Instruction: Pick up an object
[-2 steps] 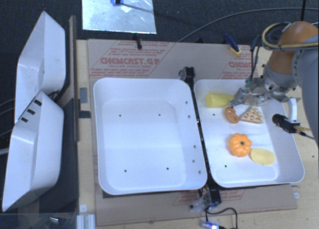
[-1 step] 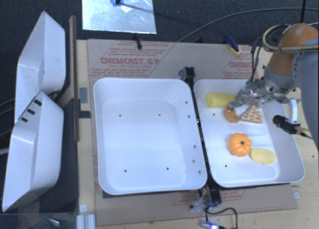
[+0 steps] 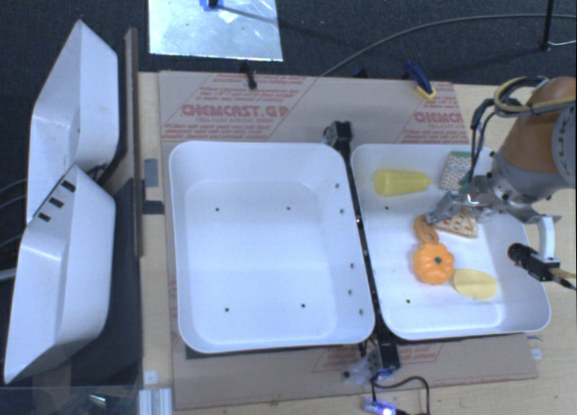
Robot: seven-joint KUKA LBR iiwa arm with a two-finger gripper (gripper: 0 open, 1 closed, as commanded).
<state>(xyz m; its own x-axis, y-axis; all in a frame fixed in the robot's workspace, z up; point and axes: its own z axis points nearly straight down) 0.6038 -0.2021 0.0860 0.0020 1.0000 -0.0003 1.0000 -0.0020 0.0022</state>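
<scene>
From the camera above the bench, the gripper (image 3: 457, 208) is low in the right bin (image 3: 397, 309), near its far right part. Whether it is released or clenched, I cannot tell. Just below it lies a flat tan piece with a grid pattern (image 3: 462, 224), touching or almost touching. Beside this are a small orange piece (image 3: 425, 228) and a round orange pumpkin (image 3: 434, 263). A pale yellow slice (image 3: 475, 284) lies near the pumpkin, and a yellow wedge (image 3: 400, 181) further back.
</scene>
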